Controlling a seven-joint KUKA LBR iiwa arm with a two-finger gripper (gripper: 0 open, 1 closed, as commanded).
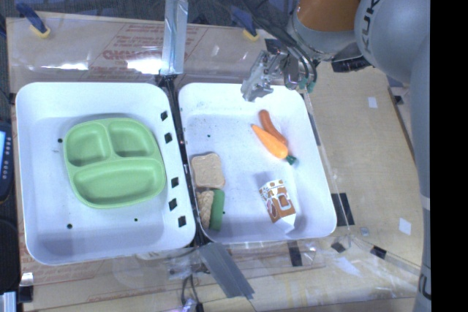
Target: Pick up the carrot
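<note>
Carrot (270, 142) lies in the right bin (318, 179), upper right part, touching a sausage (271, 123). Left bin (29, 157): green divided plate (114, 161). Right bin, from its left: bread slice (208, 170), cracker (205, 204), green piece (218, 210), small carton (278, 202). Gripper (257, 86) over the far rim, fingers spread, holding nothing.

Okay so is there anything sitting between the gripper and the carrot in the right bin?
Nothing visible does. The gripper hangs over the far rim of the right bin, and the carrot lies on the bin floor just nearer the camera, with bare white floor between them. A sausage lies against the carrot's far side, so it crowds the approach without blocking it.
</note>
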